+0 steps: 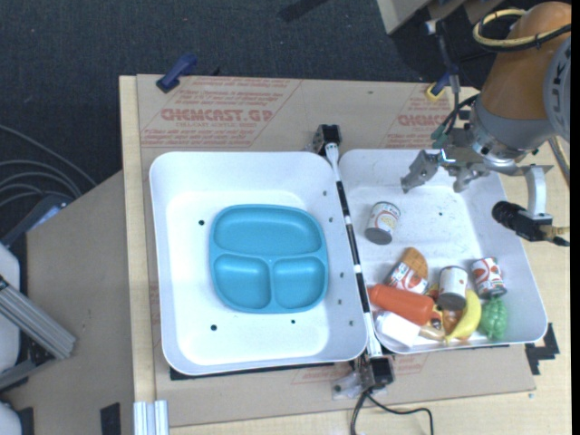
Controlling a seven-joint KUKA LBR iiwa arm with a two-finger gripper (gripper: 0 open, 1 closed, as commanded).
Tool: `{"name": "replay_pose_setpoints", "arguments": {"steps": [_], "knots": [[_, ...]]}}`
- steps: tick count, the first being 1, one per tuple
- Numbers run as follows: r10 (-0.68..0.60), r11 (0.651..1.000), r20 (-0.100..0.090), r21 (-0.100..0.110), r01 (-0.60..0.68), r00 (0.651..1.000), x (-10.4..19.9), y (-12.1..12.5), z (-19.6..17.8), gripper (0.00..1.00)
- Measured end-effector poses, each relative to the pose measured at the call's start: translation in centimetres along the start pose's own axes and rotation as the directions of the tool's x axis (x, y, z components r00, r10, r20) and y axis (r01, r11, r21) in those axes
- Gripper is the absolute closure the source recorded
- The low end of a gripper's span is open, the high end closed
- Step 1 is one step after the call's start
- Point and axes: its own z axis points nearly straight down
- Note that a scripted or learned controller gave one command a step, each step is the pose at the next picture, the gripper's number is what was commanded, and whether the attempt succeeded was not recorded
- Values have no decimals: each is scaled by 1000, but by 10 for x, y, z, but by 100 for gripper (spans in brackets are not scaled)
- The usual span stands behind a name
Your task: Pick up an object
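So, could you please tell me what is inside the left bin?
The left bin holds a blue divided tray with three compartments, lying flat near its middle. A few small dark dots mark the white floor around it. Whatever lies under the tray is covered.

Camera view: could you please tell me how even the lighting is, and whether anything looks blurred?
Camera view: light is soft and even, the white bins bright without harsh glare; the gripper looks slightly soft, and the blue tray is sharp.

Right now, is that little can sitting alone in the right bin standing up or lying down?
Lying down. The small can rests on its side on the right bin floor, its round end facing the camera, apart from the pile of toy food.
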Motion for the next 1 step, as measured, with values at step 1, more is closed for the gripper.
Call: {"name": "replay_pose_setpoints", "arguments": {"steps": [1], "knots": [[0, 1000, 1, -1, 0, 1000, 21, 3, 108, 0]]}}
